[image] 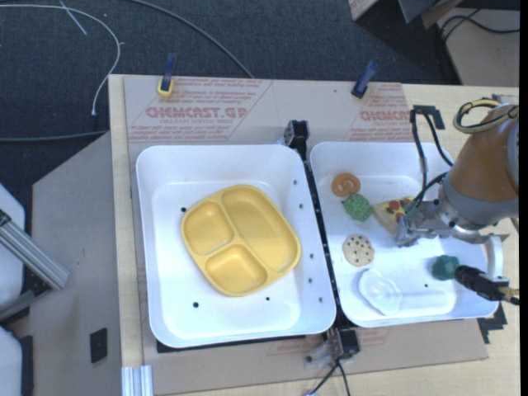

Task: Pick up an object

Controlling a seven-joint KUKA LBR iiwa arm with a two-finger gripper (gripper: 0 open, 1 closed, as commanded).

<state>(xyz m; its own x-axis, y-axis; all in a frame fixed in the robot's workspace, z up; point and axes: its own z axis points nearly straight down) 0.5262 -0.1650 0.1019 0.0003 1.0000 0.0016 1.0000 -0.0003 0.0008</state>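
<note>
I take the pizza-slice toy [393,210] as the likeliest target: it lies in the right bin [429,310], toward its middle, and the gripper [406,231] is down right beside it, at its near edge. Whether the pincer is spread or pinched I cannot tell from here — the tips blur into the bin floor, and nothing shows between them, so I won't call it a grasp. Just left of the slice sit a green broccoli-like piece [358,207] and, behind that, an orange round piece [346,185]; a speckled cookie [357,250] lies nearer me, a clear plastic piece [382,290] beyond it, and a small dark-green object [445,266] under the arm [485,172]. The toys crowd one corner, so a neighbour could get nudged. The left bin [165,304] holds a yellow divided tray [239,238] — well clear of the work
</note>
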